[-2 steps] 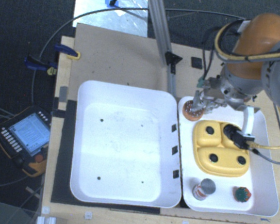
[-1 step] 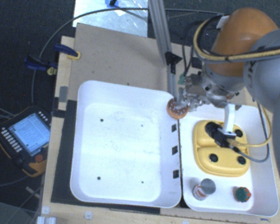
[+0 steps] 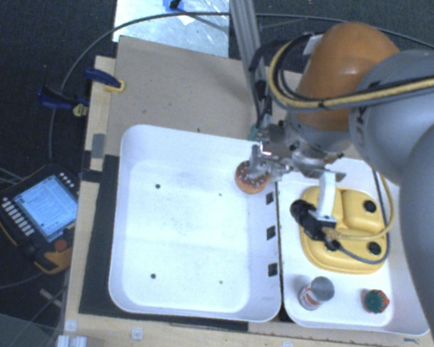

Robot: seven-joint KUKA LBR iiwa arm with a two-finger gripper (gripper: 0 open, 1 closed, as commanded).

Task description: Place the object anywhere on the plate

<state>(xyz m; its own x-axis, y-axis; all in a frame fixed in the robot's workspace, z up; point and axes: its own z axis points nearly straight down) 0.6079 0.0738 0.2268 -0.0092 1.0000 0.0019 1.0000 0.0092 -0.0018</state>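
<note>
We see two shallow white bins side by side on a tan desk of smooth, matte board. The left bin is a rounded-cornered rectangle of glossy white plastic, its floor marked by four small dark dots and some faint scuffing. The right bin is the same make, and in it we count three loose things: a yellow plate, thick and moulded with soft rounded edges, sitting at the middle right of the frame; a small metallic can with a shiny lid, low in that bin; and a small round green-and-red object just to the can's right, too small for us to tell its make. A black-and-white piece of the arm's tooling lies over the plate's left part. The grey arm, smooth and rounded with an orange band, fills the upper right of the frame, with yellow and black cables looped round it. Its claw hangs at the upper right corner of the left bin, beside the strip between the two bins, and a small round brownish object, disc-like with a rough look, sits right at its tips; we cannot tell whether the claw is clenched on it or merely above it. A handheld controller with a lit screen lies at the lower left, off the desk.
</note>
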